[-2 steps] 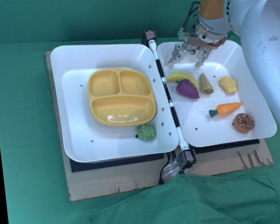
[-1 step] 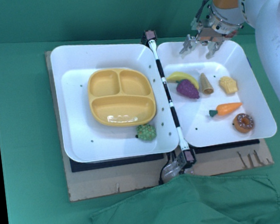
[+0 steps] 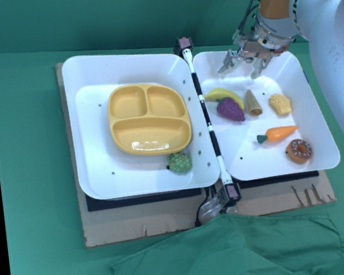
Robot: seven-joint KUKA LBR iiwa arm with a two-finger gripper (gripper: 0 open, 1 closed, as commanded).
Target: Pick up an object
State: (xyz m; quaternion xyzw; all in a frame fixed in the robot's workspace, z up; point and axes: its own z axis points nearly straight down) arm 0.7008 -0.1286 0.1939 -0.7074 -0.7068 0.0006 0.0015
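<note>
My gripper (image 3: 242,68) hangs over the far part of the right bin (image 3: 323,155), fingers spread open and nothing between them. Below it in that bin lie a yellow banana (image 3: 219,93), a purple grape bunch (image 3: 231,109), a tan ice-cream cone (image 3: 253,101) and a yellow waffle-like piece (image 3: 280,104). Nearer the front are an orange carrot (image 3: 277,133) and a brown donut (image 3: 299,150). The gripper is above and apart from all of them.
The left bin (image 3: 95,174) holds a yellow divided plate (image 3: 150,118) and a green broccoli piece (image 3: 179,162) at its front. A black-and-white divider bar (image 3: 205,114) runs between the bins. Green cloth lies in front of the bench.
</note>
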